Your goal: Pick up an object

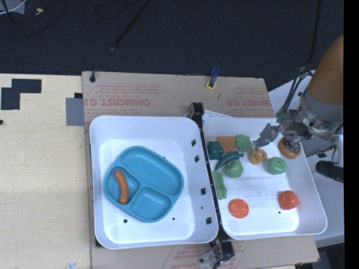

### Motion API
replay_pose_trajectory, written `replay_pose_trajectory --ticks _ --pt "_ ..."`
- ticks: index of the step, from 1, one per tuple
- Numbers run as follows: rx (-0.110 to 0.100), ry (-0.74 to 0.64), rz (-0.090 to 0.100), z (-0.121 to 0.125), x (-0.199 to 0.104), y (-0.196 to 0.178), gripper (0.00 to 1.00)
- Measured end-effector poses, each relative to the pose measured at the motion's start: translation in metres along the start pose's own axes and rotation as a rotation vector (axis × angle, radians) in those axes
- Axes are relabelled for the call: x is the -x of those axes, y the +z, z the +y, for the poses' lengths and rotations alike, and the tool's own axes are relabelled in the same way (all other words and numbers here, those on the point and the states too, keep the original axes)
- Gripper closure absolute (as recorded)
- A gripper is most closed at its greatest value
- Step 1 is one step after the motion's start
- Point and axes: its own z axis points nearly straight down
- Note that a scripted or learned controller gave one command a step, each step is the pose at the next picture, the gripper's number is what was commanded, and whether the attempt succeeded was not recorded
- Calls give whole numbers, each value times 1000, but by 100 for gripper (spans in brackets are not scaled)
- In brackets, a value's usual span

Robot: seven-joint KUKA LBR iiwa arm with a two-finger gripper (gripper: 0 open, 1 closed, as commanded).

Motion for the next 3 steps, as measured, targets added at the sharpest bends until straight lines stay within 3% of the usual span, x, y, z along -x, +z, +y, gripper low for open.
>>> replay_pose_trajectory --ticks 1,3 --pt "10 -1 -2 2 0 -5 0" --pt "3 -1 0 -7 -8 89 0"
